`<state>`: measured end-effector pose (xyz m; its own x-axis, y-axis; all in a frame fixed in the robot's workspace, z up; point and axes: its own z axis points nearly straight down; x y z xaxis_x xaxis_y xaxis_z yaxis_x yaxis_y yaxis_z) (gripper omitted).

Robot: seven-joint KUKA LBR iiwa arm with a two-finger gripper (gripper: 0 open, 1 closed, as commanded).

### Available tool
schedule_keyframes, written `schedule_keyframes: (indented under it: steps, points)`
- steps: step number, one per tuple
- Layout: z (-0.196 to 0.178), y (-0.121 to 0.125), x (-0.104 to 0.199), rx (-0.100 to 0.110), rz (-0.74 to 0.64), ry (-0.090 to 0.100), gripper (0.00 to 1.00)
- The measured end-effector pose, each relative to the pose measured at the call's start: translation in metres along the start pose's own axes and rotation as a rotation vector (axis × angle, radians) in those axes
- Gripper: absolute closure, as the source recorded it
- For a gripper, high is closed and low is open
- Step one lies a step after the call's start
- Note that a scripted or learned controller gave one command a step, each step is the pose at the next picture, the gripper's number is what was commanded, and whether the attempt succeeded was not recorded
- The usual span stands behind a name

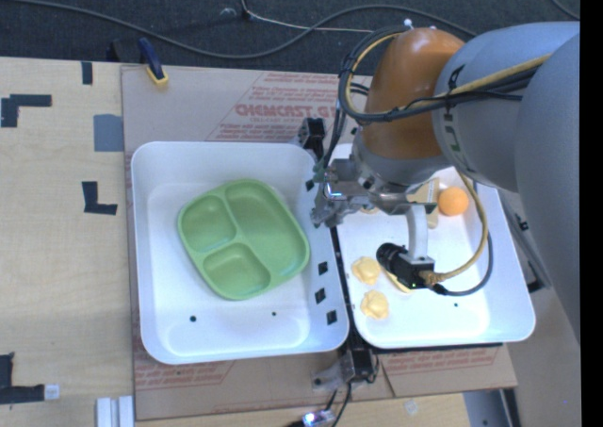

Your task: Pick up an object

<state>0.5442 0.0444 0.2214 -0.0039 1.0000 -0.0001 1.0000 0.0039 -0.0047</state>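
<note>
The grey arm (509, 105) comes in from the right of the frame and bends over the right bin (471, 320). Its gripper (323, 197) hangs low at the wall between the two bins, near the middle of the frame. I cannot tell if it is clenched or released, and I see nothing held in it.

In the left bin (226, 326) a green plate (243, 238) with three compartments lies flat, its right edge just beside the gripper. In the right bin an orange ball (453, 202) sits near the upper part, partly under the arm. Two small yellow pieces (366, 270) lie lower, near the left wall of this bin, one below the other, close together.
</note>
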Motion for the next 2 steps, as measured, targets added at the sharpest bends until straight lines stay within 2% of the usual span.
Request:
schedule_keyframes:
  steps: [1,2]
  points:
    - [-0.0106,-0.0225,0.0487,-0.001,-0.001,0.000,1.00]
    - [-0.0102,-0.0217,0.0467,-0.002,0.001,0.000,0.00]
